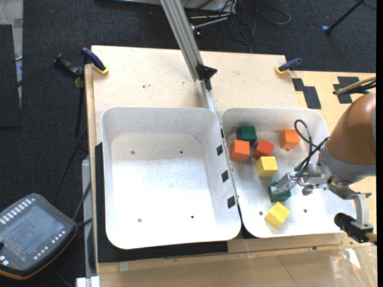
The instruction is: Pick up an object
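Note:
Several small blocks lie in the right bin [311, 119]. At its back are a green block [246, 133], an orange block [240, 150], a red block [263, 148] and another orange block [289, 139]. A yellow block [267, 165] sits mid-bin and a second yellow block [277, 214] lies near the front. My gripper [286, 186] is low in the bin, right at a dark green block [278, 192] and covering that block's upper right side. Whether the block is gripped is hidden.
The left bin [111, 160] stands beside the right one, and they share a middle wall [226, 172]. A slanted metal rail [182, 28] crosses the back of the bench. A pendant [30, 235] lies at the lower left, off the bench.

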Robot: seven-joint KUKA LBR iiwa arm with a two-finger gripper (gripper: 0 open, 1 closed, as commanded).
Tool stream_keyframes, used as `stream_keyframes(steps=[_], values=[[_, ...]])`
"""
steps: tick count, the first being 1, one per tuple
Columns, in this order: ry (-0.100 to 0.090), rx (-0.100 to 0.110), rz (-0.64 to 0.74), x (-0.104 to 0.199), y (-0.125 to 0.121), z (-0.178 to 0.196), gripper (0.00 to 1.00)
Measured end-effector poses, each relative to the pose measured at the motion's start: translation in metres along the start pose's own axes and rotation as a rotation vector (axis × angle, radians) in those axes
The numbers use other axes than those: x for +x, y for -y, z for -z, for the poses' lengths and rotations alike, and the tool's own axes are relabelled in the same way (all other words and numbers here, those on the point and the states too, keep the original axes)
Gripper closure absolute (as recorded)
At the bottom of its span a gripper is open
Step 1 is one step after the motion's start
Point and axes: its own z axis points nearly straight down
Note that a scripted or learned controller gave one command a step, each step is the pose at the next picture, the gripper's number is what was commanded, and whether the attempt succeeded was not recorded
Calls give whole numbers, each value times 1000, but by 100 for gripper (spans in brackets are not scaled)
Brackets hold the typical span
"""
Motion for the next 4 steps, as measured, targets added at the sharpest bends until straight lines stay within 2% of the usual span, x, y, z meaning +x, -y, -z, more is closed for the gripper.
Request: stream_keyframes(steps=[1, 2, 3, 4], values=[[-1, -7, 1, 1, -2, -35, 0], [1, -11, 1, 0, -2, -25, 100], [4, -11, 3, -8, 0, 34, 100], [4, -11, 4, -8, 1, 76, 100]])
